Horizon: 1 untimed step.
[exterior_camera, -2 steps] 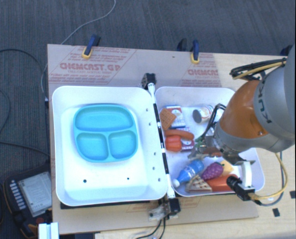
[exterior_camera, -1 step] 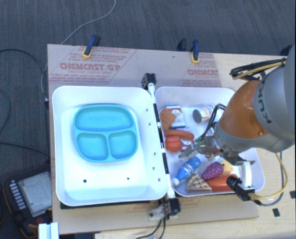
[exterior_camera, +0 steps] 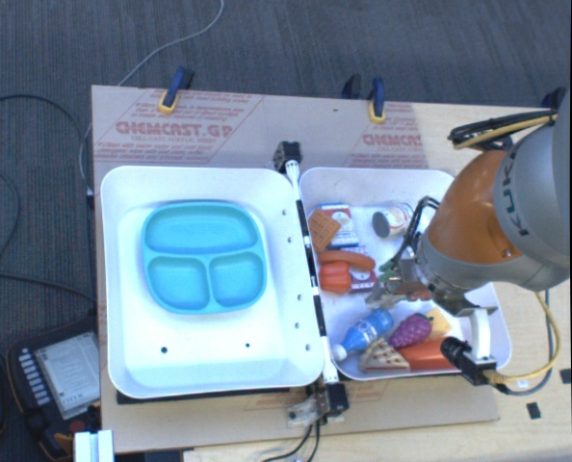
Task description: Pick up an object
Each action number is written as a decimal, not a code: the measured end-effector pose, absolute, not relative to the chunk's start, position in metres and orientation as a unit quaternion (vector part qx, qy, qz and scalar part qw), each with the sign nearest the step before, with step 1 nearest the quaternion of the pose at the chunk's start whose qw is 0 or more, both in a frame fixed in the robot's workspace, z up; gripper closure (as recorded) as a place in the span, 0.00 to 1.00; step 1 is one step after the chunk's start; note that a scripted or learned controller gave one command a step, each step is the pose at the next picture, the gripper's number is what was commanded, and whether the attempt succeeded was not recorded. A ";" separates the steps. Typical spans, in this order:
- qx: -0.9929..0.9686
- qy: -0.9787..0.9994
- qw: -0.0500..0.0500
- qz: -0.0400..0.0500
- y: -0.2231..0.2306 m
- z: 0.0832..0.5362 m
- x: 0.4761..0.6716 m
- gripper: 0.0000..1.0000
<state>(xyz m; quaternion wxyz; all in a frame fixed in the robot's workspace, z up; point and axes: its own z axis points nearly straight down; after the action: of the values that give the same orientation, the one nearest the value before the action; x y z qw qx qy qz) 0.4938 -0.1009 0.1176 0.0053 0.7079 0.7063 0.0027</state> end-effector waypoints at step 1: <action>0.708 0.706 0.005 0.003 -0.101 0.117 0.494 0.00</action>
<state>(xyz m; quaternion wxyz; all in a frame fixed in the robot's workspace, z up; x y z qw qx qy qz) 0.4937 -0.1008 0.1174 0.0052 0.7079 0.7063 0.0027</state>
